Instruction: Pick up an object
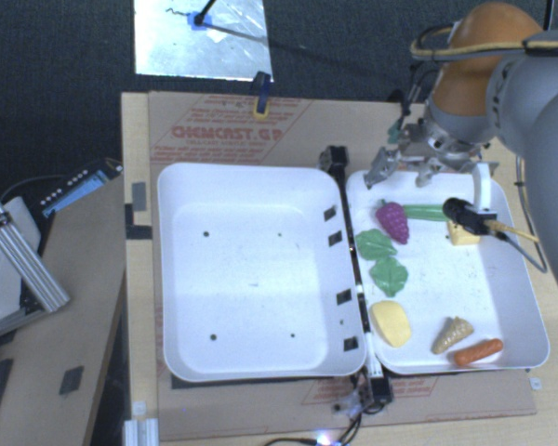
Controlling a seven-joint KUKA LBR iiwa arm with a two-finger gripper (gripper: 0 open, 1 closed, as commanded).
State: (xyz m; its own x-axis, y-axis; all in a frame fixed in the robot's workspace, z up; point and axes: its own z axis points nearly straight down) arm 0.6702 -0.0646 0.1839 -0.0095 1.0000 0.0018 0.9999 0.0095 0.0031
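A shiny silver sheet [201, 24] is seen lying on the dark floor beyond the wooden counter [84, 277]. A flat brown cardboard sheet with red letters [225, 128] is laid under the bins.

A pale wooden bench [135, 147] carries a large flat sheet of brown cardboard [232, 130] printed with red lettering, which covers most of the bench top and reaches close to its far edge. Two shallow white plastic bins sit side by side directly on the cardboard: the left bin [251, 179] towards the bench's left edge, the right bin [516, 291] towards its right edge, their inner rims touching along a line of black clips [338, 240]. A small yellow and blue clamp [260, 96] stands at the far edge of the cardboard. Small grey tabs [138, 193] lie on the bench's left margin beside the cardboard.
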